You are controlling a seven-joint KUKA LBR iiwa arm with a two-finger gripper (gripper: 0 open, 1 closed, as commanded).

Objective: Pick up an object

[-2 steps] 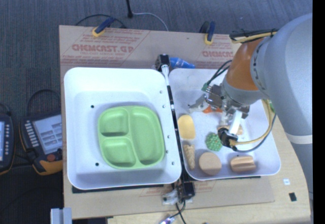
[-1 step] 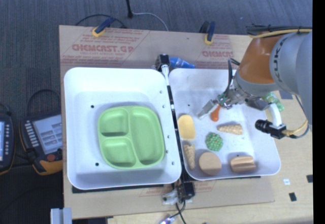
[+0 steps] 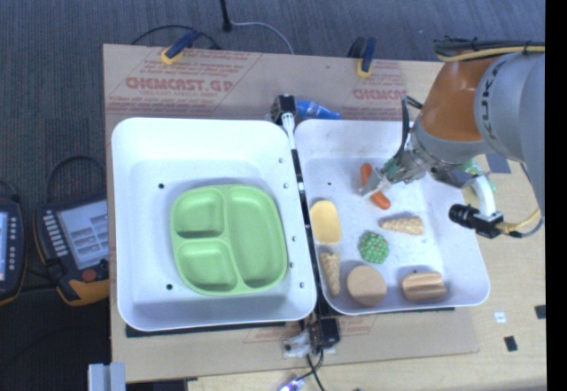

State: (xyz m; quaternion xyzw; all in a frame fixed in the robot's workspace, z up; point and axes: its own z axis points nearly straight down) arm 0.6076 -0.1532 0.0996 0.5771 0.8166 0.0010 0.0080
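Carrot pieces lying just left of gripper. Claw state impossible to tell. Could slip aside or roll away if nudged

The arm is cut off by the frame's edge at three o'clock, so its base is out of sight. Its wrist covers the far corner of the right bin at about one o'clock. The gripper is small and dark against the bin floor; how its fingers stand cannot be told. A handset at nine o'clock is cropped by the edge. A grey bracket at seven o'clock runs off the bottom.
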